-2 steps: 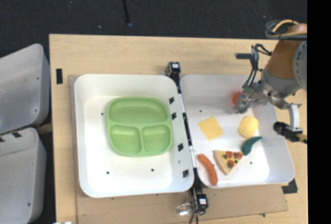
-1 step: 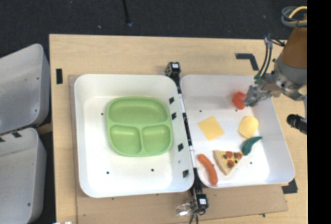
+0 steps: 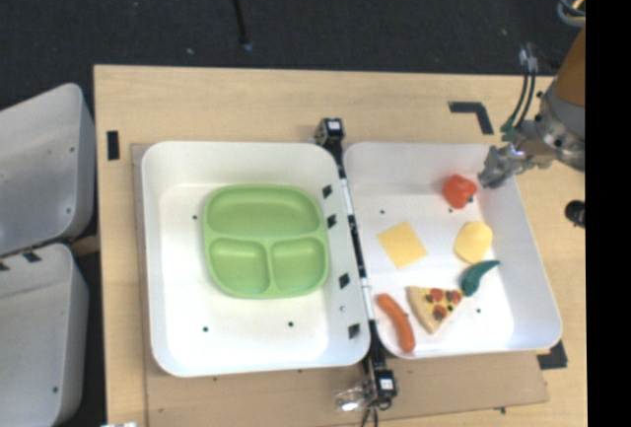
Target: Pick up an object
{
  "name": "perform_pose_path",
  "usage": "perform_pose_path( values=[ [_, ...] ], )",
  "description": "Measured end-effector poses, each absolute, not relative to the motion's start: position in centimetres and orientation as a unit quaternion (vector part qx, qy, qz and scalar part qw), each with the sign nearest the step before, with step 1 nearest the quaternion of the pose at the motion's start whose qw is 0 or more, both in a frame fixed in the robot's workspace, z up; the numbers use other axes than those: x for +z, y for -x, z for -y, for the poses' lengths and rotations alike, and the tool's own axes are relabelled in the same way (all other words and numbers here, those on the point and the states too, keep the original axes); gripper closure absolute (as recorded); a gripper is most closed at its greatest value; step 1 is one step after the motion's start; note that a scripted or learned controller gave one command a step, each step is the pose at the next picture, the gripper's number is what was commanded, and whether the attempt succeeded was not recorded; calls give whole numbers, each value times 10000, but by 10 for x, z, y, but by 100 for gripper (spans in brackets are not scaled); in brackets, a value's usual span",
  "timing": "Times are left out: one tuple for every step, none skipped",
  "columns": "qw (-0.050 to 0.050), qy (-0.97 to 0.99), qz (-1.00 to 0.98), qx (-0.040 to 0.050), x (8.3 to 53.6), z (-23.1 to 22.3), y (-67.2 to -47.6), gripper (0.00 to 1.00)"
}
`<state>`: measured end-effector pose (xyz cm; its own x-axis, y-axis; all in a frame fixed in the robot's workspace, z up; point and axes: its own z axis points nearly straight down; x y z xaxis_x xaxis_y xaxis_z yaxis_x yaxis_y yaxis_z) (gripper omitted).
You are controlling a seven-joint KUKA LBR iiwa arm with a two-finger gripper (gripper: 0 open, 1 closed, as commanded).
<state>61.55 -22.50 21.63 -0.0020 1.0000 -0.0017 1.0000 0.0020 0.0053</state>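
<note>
The hand (image 3: pixel 496 167) hovers beside the red tomato (image 3: pixel 458 190) in the right bin (image 3: pixel 527 317); its grip state is unclear

Both bins are white: my left bin (image 3: pixel 177 336) carries a pale green divided plate (image 3: pixel 265 240). In my right bin (image 3: pixel 523 317), a red tomato (image 3: pixel 458 190) sits at one o'clock, a yellow cheese slice (image 3: pixel 402 245) at centre, a yellow lemon (image 3: pixel 473 241) beside a dark green pepper (image 3: pixel 478 274), a tan pizza slice (image 3: pixel 435 305) dotted red, and an orange-red sausage (image 3: pixel 396 321) at seven o'clock.
</note>
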Motion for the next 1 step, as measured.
perform_pose_path(
  values=[
    [31, -7058, -7084, 15, 277, 218, -618, 100]
  ],
)
